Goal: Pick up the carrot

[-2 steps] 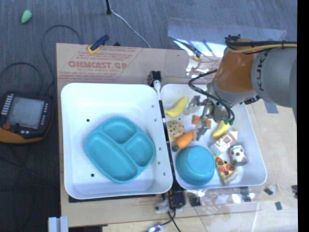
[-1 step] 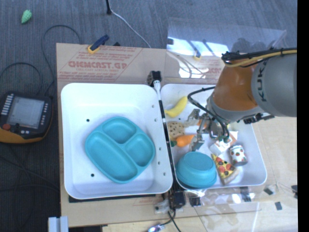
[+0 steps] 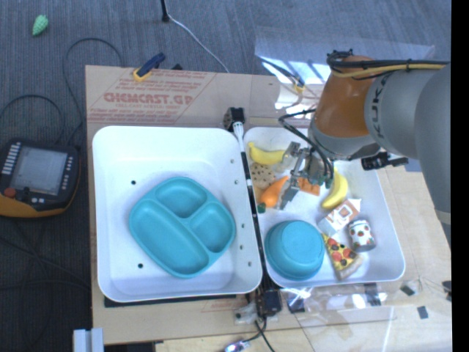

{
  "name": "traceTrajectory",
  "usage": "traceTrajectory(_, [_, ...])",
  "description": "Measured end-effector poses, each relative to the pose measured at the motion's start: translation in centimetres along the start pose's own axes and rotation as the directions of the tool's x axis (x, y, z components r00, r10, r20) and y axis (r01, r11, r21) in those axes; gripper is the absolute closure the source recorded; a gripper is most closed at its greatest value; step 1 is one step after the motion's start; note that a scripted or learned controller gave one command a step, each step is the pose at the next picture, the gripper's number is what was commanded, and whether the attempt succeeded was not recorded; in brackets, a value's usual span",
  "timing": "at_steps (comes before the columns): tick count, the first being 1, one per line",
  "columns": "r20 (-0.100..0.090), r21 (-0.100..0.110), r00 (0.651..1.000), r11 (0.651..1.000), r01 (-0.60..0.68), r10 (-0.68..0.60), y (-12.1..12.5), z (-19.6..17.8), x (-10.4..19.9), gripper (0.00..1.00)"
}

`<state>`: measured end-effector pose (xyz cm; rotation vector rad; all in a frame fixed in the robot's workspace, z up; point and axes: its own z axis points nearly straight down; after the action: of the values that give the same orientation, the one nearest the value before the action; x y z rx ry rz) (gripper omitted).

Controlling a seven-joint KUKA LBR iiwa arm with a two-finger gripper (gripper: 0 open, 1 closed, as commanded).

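Arm (image 3: pixel 366 116) low over the right bin (image 3: pixel 388 233)
Gripper (image 3: pixel 297 178) fingers apart beside carrot (image 3: pixel 272 193), bananas (image 3: pixel 266 154) flanking

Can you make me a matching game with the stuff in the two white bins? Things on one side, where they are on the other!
Things:
1. plate
2. bowl
3. pizza slice
4. carrot

Places:
A. right bin, near front corner, right of the bowl
B. just under the gripper
C. left bin, in the middle
D. right bin, front left part

Pairs: 1-C, 2-D, 3-A, 4-B
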<state>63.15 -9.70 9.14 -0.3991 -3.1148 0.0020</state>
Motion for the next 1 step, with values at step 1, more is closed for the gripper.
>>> traceTrajectory(1, [0.015, -0.011, 0.936, 0.936, -0.351, 0.352, -1.38, 0.05, 1.34, 0.0])
